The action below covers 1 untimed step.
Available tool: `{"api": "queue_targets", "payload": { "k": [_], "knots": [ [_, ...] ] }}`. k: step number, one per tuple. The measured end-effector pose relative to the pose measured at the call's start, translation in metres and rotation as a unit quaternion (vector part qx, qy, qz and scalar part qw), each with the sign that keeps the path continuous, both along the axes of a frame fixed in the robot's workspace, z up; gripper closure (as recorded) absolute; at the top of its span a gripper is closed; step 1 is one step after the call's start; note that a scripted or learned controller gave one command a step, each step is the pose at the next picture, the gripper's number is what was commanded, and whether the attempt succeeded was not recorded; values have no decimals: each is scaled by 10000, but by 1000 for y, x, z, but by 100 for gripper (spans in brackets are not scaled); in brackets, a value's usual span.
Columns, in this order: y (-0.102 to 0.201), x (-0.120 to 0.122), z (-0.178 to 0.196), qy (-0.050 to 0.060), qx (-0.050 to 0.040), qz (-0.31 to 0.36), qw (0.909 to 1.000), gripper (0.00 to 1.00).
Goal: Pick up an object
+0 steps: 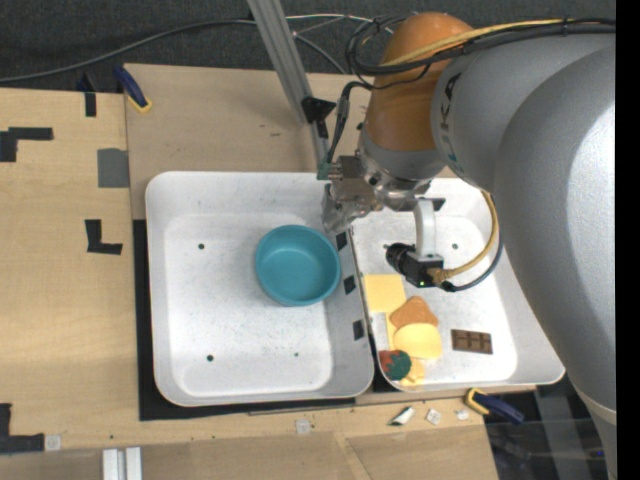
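Note:
A teal blue bowl sits upright in the left bin, toward its right side. My gripper hangs over the divide between the two bins, just above and to the right of the bowl's rim. Nothing can be seen held in it. In the right bin, near the front left, lie a flat yellow square, an orange piece, a yellow block and a small green and red object. A brown chocolate bar lies to their right.
The grey arm with its orange band covers the back of the right bin. A slanted metal pole rises behind the bins. Black cable and a small black fitting hang over the right bin. Blue clips sit on the bench.

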<state>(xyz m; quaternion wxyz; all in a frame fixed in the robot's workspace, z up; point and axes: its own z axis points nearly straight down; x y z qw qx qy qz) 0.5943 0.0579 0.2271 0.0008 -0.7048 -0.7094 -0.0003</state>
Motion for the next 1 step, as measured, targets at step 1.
{"api": "queue_targets", "payload": {
  "k": [1],
  "knots": [
    [38,29,9,-7,-1,-5,10000,100]
  ]
}}
